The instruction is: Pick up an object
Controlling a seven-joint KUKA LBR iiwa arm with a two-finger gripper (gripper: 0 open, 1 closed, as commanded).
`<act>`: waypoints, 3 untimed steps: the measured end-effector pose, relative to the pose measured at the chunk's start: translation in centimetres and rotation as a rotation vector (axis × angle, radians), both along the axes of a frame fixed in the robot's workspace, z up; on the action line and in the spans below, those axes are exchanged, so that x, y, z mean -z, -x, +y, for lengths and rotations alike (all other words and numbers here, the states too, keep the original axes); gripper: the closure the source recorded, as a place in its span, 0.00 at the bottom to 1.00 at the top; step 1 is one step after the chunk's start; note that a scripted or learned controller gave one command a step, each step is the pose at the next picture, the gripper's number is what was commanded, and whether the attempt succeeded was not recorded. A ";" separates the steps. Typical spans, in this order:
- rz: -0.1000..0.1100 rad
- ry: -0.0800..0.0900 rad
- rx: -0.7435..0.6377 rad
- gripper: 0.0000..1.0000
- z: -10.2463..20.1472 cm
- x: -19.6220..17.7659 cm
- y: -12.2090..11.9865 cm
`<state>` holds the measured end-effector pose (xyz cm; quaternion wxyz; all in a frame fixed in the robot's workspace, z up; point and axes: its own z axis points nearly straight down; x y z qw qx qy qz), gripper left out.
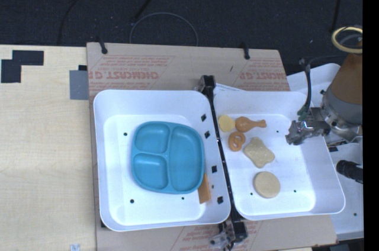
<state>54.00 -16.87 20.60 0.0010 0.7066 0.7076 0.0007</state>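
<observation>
Scattered over the floor of the right-hand white bin [320, 199] lie five small toy foods. At the far left of that bin sits a pale yellow round piece [226, 122], and just to its right an orange-brown drumstick [250, 123] lies with its thin end pointing right. Nearer, and close to both, is a small brown pretzel-like ring [236, 141]. To the right of the ring, close beside it, lies a tan bread slice [259, 152], and nearer still a round cream cookie [267, 184] rests apart from the others.

Over the right side of this bin hangs the gripper [294, 136], well apart from every food piece and with nothing between its fingers; whether those fingers are spread or together I cannot tell. Behind it the arm [346, 87] rises to the right, orange above grey.

Across the black divider [218, 149], the left-hand white bin [112, 108] holds a blue three-compartment plate [167, 157]. A small brown strip [204, 190] lies against the plate's near right edge. Both bins rest on cardboard [177, 66].
</observation>
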 end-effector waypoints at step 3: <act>0.007 -0.002 -0.002 1.00 9.6 -4.0 -2.0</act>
